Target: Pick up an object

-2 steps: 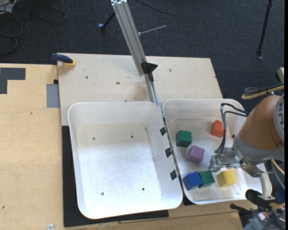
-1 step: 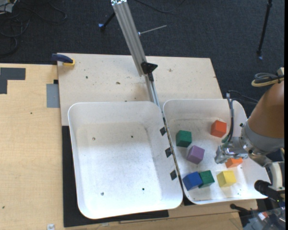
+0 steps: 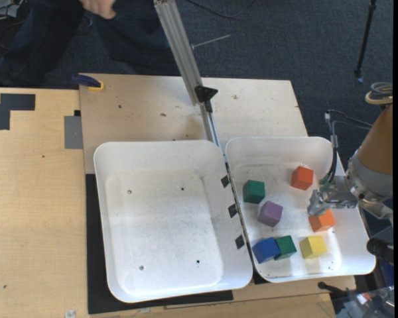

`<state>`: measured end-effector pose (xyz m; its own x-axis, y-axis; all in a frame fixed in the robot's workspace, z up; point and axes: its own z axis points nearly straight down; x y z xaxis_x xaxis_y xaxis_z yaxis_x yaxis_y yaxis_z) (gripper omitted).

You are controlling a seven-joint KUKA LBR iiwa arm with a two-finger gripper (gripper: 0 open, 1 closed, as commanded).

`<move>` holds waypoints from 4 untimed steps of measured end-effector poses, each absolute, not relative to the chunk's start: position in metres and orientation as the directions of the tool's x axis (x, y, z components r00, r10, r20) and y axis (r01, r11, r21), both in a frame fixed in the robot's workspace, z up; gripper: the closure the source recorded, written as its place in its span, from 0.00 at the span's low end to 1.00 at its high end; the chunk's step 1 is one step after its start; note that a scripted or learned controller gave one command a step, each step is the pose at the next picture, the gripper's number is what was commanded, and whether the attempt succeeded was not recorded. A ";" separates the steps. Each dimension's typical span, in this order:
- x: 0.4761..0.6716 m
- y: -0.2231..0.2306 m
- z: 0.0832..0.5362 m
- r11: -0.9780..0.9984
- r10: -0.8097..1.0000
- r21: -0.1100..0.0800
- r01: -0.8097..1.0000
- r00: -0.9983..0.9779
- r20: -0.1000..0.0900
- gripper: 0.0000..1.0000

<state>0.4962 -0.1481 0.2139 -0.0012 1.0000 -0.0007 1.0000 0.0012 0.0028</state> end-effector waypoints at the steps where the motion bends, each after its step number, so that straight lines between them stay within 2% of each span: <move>1: 0.507 -0.098 0.206 0.004 1.000 -0.004 1.000 -0.004 0.003 1.00; 4: 0.516 0.055 0.226 0.004 1.000 -0.003 1.000 -0.004 0.001 1.00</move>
